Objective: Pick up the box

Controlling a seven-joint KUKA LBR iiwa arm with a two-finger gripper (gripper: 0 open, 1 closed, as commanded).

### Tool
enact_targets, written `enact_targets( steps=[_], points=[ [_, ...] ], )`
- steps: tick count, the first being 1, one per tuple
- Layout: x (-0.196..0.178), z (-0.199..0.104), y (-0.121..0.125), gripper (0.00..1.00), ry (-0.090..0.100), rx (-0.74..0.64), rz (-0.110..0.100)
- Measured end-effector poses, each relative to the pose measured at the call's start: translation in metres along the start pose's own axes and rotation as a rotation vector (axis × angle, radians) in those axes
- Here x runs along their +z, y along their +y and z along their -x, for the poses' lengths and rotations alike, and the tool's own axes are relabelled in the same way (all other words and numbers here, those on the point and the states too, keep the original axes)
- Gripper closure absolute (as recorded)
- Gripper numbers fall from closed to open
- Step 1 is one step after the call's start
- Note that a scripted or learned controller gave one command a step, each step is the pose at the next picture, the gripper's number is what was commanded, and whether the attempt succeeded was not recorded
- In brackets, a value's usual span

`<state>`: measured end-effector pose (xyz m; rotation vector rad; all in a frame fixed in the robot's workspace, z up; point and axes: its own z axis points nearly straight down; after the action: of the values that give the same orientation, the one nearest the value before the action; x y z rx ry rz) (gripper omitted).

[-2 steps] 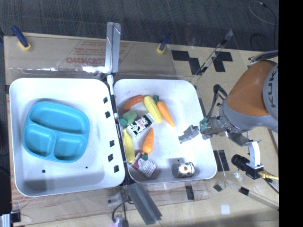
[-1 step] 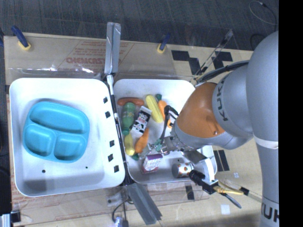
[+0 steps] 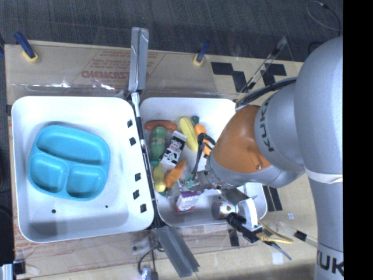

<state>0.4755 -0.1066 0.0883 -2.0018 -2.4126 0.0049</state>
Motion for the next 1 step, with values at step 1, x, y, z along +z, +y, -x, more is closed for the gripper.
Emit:
enact_targets(
  steps=[1],
  points=[
    [-0.0066, 0.0000, 0.0003, 1.00, 0.001, -0.005, -0.003]
  ],
)
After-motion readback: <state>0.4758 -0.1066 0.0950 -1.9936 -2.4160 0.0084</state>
